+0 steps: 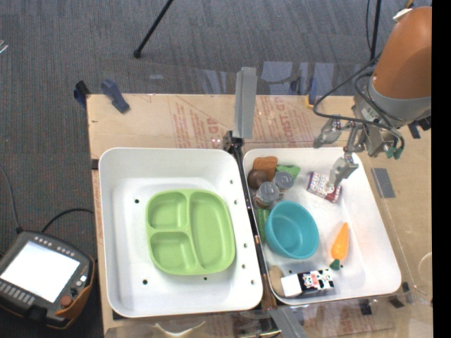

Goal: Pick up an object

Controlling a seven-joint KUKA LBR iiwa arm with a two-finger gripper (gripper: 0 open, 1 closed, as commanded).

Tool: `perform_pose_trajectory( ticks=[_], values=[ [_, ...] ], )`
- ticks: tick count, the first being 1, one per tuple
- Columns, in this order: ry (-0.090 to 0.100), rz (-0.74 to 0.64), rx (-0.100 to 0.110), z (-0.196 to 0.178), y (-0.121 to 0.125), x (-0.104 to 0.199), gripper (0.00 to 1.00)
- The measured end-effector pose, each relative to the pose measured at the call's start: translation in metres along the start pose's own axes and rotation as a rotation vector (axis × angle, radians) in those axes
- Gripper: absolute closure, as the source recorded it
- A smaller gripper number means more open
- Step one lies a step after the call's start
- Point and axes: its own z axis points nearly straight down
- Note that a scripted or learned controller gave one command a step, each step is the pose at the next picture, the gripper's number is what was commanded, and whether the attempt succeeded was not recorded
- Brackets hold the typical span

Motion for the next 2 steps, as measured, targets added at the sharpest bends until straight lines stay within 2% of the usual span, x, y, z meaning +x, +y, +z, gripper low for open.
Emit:
perform_pose_trajectory(
  ticks=[1,2],
  values=[
    [0.017,-0.084,-0.005,0.131,-0.013,0.045,0.00],
    [-0.009,-0.022,0.000,0.173,-0.026,0.102,0.00]
  ],
)
